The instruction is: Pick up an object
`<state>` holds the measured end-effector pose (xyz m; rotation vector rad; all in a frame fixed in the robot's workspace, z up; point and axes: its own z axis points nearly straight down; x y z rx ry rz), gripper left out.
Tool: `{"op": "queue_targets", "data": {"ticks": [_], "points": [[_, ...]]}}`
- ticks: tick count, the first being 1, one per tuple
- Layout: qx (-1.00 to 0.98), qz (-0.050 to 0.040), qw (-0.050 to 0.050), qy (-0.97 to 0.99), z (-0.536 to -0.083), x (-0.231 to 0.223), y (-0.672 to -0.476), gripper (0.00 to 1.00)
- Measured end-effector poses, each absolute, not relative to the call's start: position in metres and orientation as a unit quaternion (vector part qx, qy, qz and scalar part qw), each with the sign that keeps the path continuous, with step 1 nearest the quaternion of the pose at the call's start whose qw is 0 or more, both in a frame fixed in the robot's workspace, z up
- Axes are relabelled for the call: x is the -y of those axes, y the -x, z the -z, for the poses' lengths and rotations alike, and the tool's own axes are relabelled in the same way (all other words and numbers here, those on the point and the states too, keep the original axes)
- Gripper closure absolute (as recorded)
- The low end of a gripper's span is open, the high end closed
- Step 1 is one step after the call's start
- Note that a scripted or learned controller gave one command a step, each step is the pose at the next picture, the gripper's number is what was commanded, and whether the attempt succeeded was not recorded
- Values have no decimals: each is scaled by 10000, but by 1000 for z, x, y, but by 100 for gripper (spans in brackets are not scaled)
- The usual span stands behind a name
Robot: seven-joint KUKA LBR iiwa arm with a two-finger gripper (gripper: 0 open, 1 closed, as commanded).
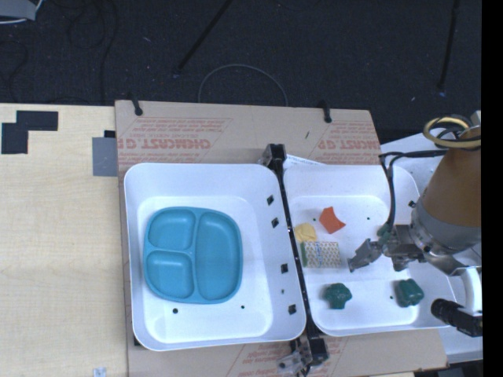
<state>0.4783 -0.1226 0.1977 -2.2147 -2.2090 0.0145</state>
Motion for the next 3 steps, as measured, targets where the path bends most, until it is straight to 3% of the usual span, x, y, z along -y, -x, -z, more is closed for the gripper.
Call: {"op": "queue_targets", "data": {"ticks": [1,3], "points": [[7070,-11,20,7072,-203,123,-481,0],[7070,-16,34,7072,-116,125,-480,0]]}}
